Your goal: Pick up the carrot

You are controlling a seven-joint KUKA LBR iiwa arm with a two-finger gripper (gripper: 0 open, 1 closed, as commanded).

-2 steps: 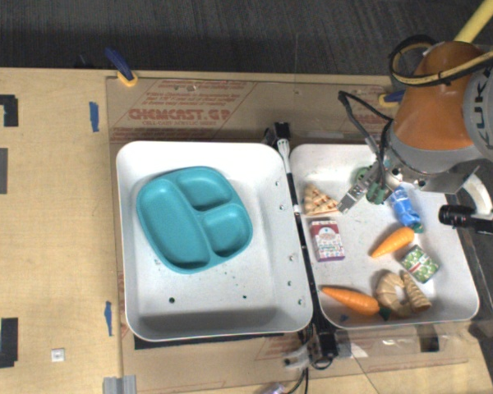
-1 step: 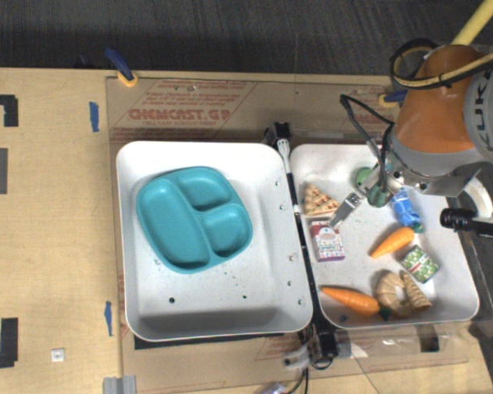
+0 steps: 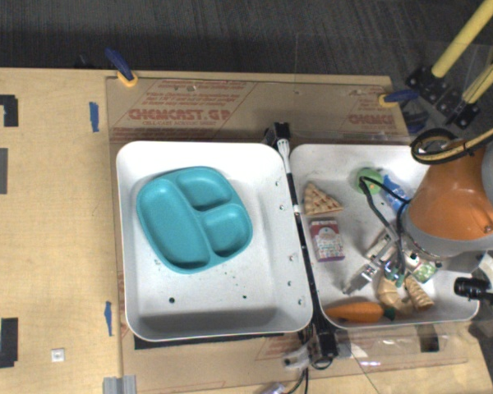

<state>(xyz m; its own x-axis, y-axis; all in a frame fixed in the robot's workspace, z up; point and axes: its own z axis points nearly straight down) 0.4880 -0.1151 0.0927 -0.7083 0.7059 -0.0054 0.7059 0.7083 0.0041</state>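
The carrot (image 3: 355, 311) lies on its side at the near edge of the right bin (image 3: 345, 164), close against the near wall and pointing left to right. This position leaves little room on the near side for a finger to descend.

The gripper (image 3: 370, 271) hangs over the middle of the right bin, just beyond the carrot and slightly to its right. The arm (image 3: 453, 202) enters from the right, its orange band sitting above the wrist. Whether the fingers are spread or closed cannot be told: the metal parts blur together with cables and nearby items. Nothing is seen between them, so the carrot is judged not yet grasped.

Other items share the right bin: a waffle-patterned wedge (image 3: 320, 199), a small printed packet (image 3: 326, 240), a green item (image 3: 370, 177) at the far side, and tan pieces (image 3: 398, 292) just right of the carrot. The wrist covers part of these pieces, and their identity is unclear.

The left bin (image 3: 148, 302) holds a teal divided plate (image 3: 194, 217), well apart from the work area.
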